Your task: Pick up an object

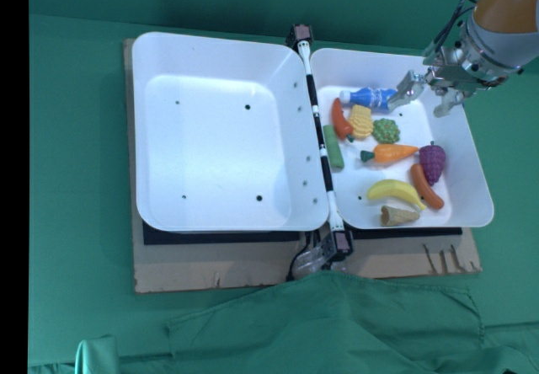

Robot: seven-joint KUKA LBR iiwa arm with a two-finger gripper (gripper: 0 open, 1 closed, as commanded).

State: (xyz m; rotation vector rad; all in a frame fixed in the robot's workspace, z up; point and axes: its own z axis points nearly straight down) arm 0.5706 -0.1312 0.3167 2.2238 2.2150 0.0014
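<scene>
The robot's two-finger hand [428, 94] hangs over the far edge of the right-hand shallow white plastic bin [476, 195], its metal fingers [409, 88] spread apart with nothing between them. One fingertip points toward the blue-and-white toy bottle [370, 97], which lies just beside it on the side away from the arm, so that bottle looks the likeliest target (a judgement, since the task names no particular object).

All the candidate objects sit loose in this one bin, scattered flat on its floor, probably tipped in so a program can try grasps at random. Nearer the camera than the hand lie a small green bumpy toy broccoli [386, 130], a yellow toy corn cob [360, 121] and a red toy chilli pepper [340, 120], close together and partly touching. Further out from the hand are an orange toy carrot [392, 154], a purple toy grape bunch [431, 162], a yellow toy banana [394, 190], an orange-red toy sausage [426, 186], a tan toy ice-cream cone [397, 215] and a dark green toy cucumber [333, 147] against the bin's dividing wall.

The left-hand white plastic bin [160, 61] sits well apart from the hand, presumably a drop-off place. Both bins rest on brown cardboard [168, 271] over the green-covered counter [76, 153].

No brand, label or legible writing can be made out on anything.
</scene>
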